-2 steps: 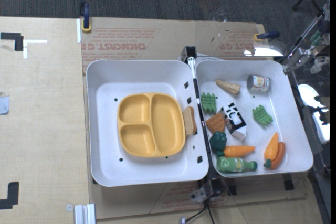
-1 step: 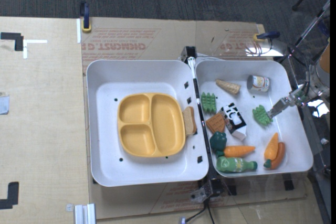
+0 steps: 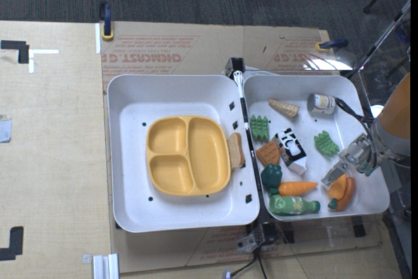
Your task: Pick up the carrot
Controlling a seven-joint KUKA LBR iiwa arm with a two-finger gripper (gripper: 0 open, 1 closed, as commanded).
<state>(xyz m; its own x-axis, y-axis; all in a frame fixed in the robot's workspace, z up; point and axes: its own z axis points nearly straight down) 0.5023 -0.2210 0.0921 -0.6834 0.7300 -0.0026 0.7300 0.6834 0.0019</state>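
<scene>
In the camera view we see two white bins side by side. The left bin (image 3: pixel 124 140) holds a yellow divided plate (image 3: pixel 188 155) with a slice of bread (image 3: pixel 236 150) leaning at its right edge. The right bin (image 3: pixel 366 108) is crowded with toy food, and the carrot (image 3: pixel 297 188) lies near its front wall, orange body with a dark green top at its left end. Its long axis runs roughly left to right, tip pointing right, and a green bottle (image 3: pixel 294 206) lies just in front of it, nearly parallel.

The gripper (image 3: pixel 338 174) sits to the right of the carrot, near the bin's right front corner, hanging above another orange piece (image 3: pixel 342 191) that we cannot name for certain. We cannot tell how wide the gripper stands, and we see nothing clearly held in it.

So the carrot lies to the gripper's left and slightly forward, close by but apart. We judge the next move needs a short shift left, with the gripper closing across the carrot's narrow width, clear of the bottle.
</scene>
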